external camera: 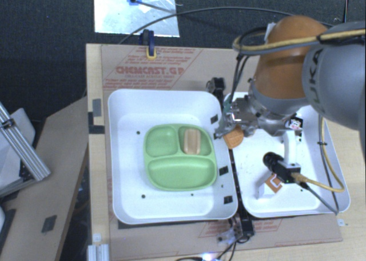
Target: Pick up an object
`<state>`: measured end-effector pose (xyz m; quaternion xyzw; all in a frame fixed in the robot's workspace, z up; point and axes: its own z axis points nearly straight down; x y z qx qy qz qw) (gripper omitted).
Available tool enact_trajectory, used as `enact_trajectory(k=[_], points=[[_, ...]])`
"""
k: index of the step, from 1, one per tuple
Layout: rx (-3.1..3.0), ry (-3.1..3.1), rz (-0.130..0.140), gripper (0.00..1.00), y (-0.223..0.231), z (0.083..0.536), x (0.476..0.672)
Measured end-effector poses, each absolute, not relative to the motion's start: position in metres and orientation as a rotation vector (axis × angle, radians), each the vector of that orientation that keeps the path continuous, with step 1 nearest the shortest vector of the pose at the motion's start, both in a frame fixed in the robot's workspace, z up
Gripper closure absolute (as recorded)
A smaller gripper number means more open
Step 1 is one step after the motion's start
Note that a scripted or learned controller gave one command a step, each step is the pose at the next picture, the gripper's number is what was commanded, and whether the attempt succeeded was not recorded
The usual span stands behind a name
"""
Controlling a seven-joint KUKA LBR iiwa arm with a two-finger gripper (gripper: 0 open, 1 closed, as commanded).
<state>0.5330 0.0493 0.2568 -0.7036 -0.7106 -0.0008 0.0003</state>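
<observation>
**Camera view, looking down on the desk.** The gripper [227,124] is seen at the 9 o'clock rim of the right bin [297,203], just over the wall shared with the left bin [123,157]. Whether it is open or closed cannot be told, as its tip is masked by the wrist.

A small orange-brown piece [233,138] is seen just beneath the gripper, at its 5 o'clock, touching or nearly touching the shared wall. A hold on it is not shown. A tan block [191,140] lies in the 1 o'clock compartment of the green plate [180,174], which is set in the middle of the left bin.

The risks are judged as follows:
- Because the piece sits hard against the wall, one side of the gripper may be blocked by the rim. The piece is then pushed aside, or caught by an edge only and dropped on lifting.
- The rim or the plate may be struck if the descent is made slightly toward 9 o'clock.
- The piece appears rounded, so it may roll away when touched.
</observation>
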Motion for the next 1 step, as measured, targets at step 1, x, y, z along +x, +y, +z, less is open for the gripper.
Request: enact_trajectory(k=[1], points=[[-2.210,-2.230,0.000,1.00,0.1040,0.2359,0.5278]])
